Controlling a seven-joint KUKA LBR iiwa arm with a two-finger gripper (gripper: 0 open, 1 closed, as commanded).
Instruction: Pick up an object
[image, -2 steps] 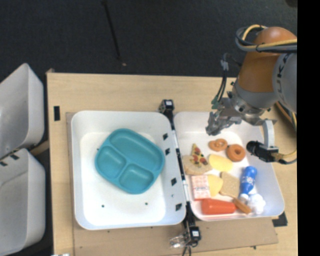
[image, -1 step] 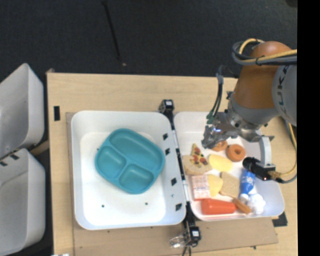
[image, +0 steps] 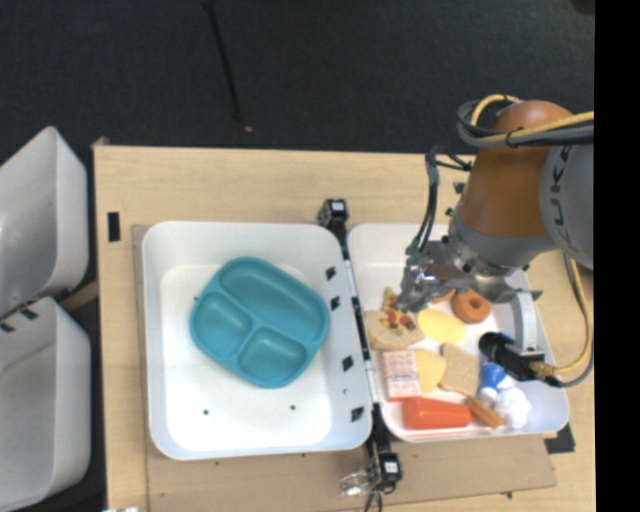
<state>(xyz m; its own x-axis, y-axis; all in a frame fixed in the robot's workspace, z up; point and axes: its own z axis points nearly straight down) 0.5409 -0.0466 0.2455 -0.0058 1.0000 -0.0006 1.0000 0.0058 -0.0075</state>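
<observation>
Right bin (image: 556, 420), near edge first: an orange-red block (image: 435, 413) lies along the front wall, with a small sausage piece (image: 483, 410) and a white lump (image: 515, 403) to its right. Just behind these sit a pink-and-white packet (image: 400, 373), a yellow cheese wedge (image: 430, 370), a bread slice (image: 460, 370) and a small blue item (image: 492, 378), all packed close together. Further back are a tan disc with red toppings (image: 390, 328), a pale yellow piece (image: 440, 325) beside it and an orange donut (image: 470, 305).

The gripper (image: 410, 295) is down in the right bin at the tan disc's far edge, and it is unclear whether they touch. Whether it is spread or pressed together — cannot tell; nothing is visibly held. All the pickable items lie in the bin.

Left bin (image: 160, 400): one teal divided plate (image: 260, 320), lying flat near the middle.

Furthest back, the arm (image: 510, 200) — orange band, grey casing — rises at the right over the wooden bench (image: 250, 180).
</observation>
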